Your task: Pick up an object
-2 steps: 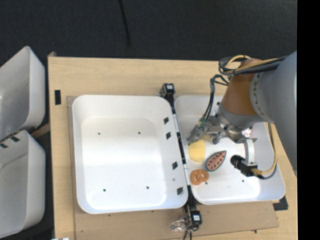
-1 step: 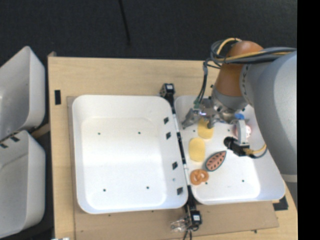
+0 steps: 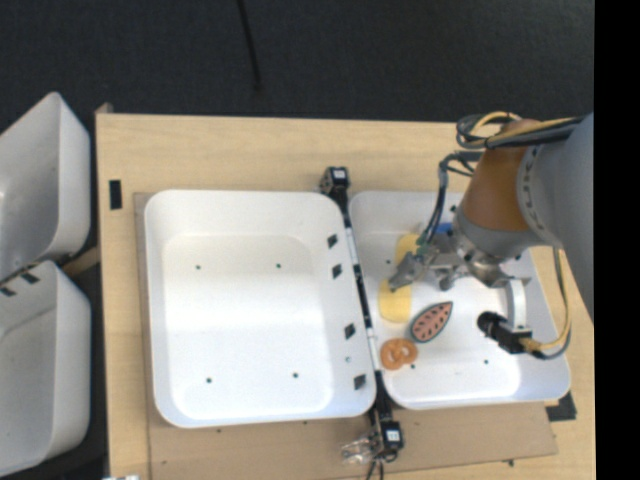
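Observation:
My gripper (image 3: pixel 421 282) hangs low over the middle of the right bin (image 3: pixel 470 383), below the arm's orange band, with its fingers spread open and nothing between them. Its left fingertip (image 3: pixel 399 280) is just above a yellow block (image 3: pixel 396 306) near the bin's left wall. A second yellow piece (image 3: pixel 407 245) lies behind the gripper, partly hidden by it. A reddish oval object with dark spots (image 3: pixel 432 321) rests just in front of the gripper. An orange ring (image 3: pixel 398 353) lies at the bin's front left.
The left bin (image 3: pixel 160 268) sits beside the right one, the two joined by a divider with black clips (image 3: pixel 352 288). Cables and a black fitting (image 3: pixel 500 330) hang off the arm over the right bin's right side.

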You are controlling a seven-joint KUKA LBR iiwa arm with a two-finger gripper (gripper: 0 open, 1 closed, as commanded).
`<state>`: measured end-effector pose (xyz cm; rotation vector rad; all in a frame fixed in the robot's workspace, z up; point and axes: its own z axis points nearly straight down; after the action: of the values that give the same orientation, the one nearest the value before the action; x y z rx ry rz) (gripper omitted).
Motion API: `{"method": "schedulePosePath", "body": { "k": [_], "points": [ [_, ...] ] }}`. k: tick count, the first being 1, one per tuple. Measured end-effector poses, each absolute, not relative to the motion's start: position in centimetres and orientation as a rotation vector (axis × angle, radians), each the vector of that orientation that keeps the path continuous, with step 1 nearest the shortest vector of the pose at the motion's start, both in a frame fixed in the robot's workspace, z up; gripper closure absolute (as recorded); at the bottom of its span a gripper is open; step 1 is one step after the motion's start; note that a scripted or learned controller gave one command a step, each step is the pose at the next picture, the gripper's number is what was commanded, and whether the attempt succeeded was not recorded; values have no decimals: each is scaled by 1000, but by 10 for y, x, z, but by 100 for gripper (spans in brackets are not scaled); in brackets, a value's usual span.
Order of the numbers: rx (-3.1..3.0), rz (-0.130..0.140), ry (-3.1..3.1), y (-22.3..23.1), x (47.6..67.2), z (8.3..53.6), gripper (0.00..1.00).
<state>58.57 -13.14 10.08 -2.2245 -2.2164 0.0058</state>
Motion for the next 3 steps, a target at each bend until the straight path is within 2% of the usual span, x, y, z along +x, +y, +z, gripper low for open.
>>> {"method": "schedulePosePath", "body": {
  "k": [1,2,3],
  "points": [
    [-2222,-4,-2227,-125,633,102,0],
    [-2212,9,-2228,-99,686,102,0],
    [-2218,4,-2232,-101,685,113,100]
  ]
}}
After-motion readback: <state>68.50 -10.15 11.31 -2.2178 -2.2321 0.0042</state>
